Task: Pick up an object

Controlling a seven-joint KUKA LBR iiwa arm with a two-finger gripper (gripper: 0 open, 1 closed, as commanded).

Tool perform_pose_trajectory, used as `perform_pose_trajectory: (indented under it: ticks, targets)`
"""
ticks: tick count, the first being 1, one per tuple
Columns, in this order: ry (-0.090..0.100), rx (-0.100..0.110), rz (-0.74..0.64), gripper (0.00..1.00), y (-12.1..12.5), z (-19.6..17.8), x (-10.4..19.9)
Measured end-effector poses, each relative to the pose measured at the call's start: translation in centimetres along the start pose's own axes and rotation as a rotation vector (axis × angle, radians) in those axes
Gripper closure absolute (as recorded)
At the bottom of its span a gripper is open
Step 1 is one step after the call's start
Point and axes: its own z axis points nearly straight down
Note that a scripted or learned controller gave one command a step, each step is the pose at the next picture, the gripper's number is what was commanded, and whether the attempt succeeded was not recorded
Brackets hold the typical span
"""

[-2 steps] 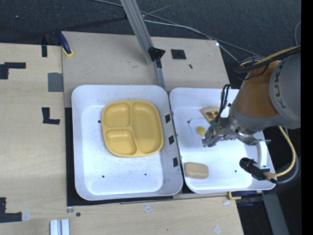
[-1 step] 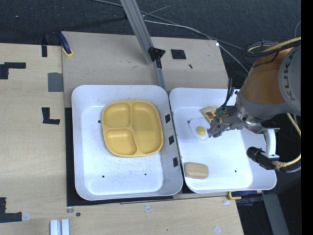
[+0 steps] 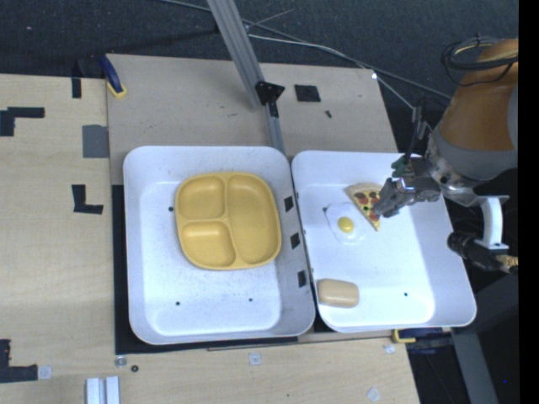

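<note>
1. the pizza slice (image 3: 365,198), a toy wedge with red spots, was seen lying flat in the right bin (image 3: 421,297), toward its far side, with its right edge hidden under the claw.
2. the claw (image 3: 389,199) was found low over that right edge, touching or nearly touching it; whether its fingers were open or closed could not be told, and no object was seen between them.
3. a fried egg toy (image 3: 346,225) was noted just beside the slice, on its near side, and a tan bar like soap (image 3: 338,293) lay well apart at the bin's near left corner.
4. the step in hand was judged to be the descent and closing on the slice.
5. since the slice was thin and flat, it was judged that the fingers should be set down to the bin floor and across the narrow width of the wedge, so that an edge could be caught rather than skated over.
6. the egg was judged close enough to be nudged, so the closing would best be kept clear of it.
7. a straight, slow lift was advised, the grip to be checked before any travel.
8. the yellow divided plate (image 3: 228,220) in the left bin (image 3: 152,251), and the table (image 3: 185,99) beyond, were judged to play no part.
</note>
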Motion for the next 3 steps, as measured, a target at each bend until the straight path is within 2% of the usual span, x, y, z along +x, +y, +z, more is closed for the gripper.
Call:
perform_pose_trajectory:
  ticks: [1,2,3]
  targets:
    - [0.000,0.002,0.000,1.00,0.1,-4.2,0.0]
    - [0.002,0.008,-0.003,1.00,-1.2,-1.6,4.8]
    - [0.002,0.007,-0.005,1.00,-1.8,-1.3,10.2]
